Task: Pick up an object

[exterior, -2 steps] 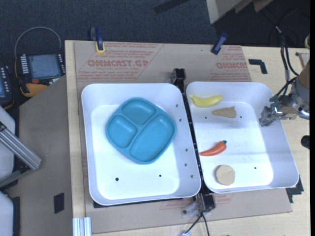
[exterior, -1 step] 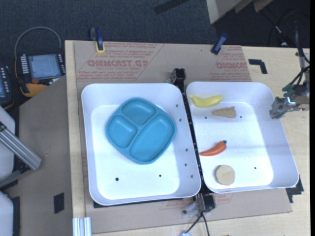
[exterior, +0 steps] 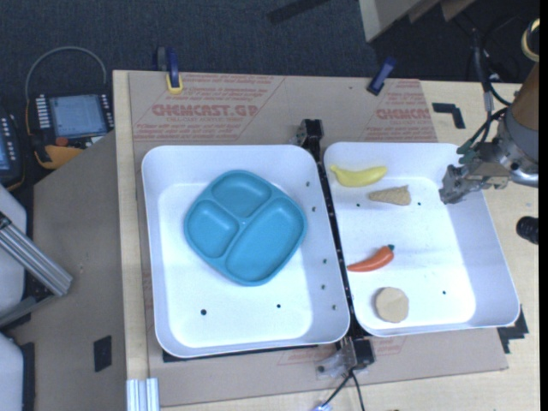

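My hand point(exterior: 454, 187) hovers at three o'clock of the wedge point(exterior: 390, 196); whether it's apart, I cannot tell. The wedge looks light, stiff; I'd pinch its narrow sides.

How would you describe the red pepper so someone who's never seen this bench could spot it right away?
Start at the right white bin, the one without the blue divided plate. Four small items lie along its left side; the pepper is third from the far end, between a tan wedge and a round tan disc. It is the only red-orange thing there, long and tapered.
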`<state>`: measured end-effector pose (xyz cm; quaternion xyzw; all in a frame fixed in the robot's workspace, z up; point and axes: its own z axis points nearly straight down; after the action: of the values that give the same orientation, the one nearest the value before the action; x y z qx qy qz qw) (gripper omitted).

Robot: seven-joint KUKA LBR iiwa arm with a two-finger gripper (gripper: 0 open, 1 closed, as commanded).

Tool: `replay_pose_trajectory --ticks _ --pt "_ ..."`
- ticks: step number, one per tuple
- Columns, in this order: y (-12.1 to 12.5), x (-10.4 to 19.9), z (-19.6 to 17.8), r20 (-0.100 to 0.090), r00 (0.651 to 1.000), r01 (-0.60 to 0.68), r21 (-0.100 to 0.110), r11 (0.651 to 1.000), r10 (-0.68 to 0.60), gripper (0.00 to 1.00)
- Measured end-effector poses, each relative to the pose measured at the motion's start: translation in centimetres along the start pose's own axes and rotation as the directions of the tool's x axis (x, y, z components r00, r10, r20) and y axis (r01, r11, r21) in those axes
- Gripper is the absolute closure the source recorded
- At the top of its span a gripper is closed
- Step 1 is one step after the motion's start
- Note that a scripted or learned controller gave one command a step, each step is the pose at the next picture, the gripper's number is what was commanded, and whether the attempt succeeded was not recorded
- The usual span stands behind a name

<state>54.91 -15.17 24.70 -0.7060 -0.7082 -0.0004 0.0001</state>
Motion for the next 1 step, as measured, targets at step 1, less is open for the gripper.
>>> replay_pose_trajectory --ticks 1 --pt "-0.40 5.10 -0.73 -0.001 1.000 0.000 0.002 1.000 0.000 1.00"
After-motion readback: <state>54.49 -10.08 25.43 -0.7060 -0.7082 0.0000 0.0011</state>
